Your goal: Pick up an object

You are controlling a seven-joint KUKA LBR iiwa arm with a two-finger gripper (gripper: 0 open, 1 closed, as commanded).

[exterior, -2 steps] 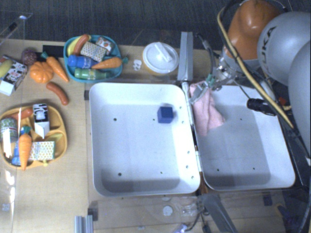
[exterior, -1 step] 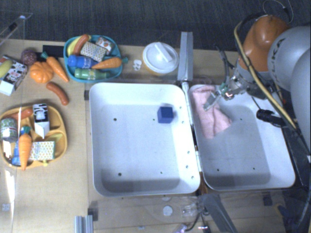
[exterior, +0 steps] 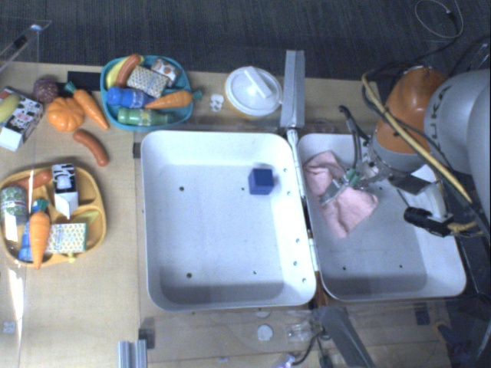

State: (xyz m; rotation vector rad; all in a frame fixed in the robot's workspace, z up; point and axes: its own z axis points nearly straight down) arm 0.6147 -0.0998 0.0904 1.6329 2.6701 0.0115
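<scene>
**Closing on the pink cloth in the right bin**

The grey KUKA arm with the orange band reaches in from the right, and its end effector (exterior: pixel 347 184) sits low in the shallow white right-hand bin (exterior: pixel 399 278), directly over a crumpled pink cloth (exterior: pixel 341 205). The small metal tips appear to rest on or in the upper folds of the fabric, but they are tiny and tangled with cables here, so I cannot tell whether they are spread or pressed together, nor whether any cloth is actually caught between them.

The cloth is the nearest candidate: it lies beneath and slightly to the left of the end effector, bunched against the bin's left wall. The only other loose item, a small blue cube (exterior: pixel 261 180), lies well to the left of the end effector, across the divider in the shallow white left-hand bin (exterior: pixel 222 282).

To do this step well, the tips should probably press down into a raised ridge of the fabric rather than a flat patch, so a fold is gathered between them. A limp cloth will likely sag and drag, so a straight, slow vertical lift seems wisest, keeping away from the bin wall just to the left. If only a thin edge is pinched, it may slip out.
</scene>
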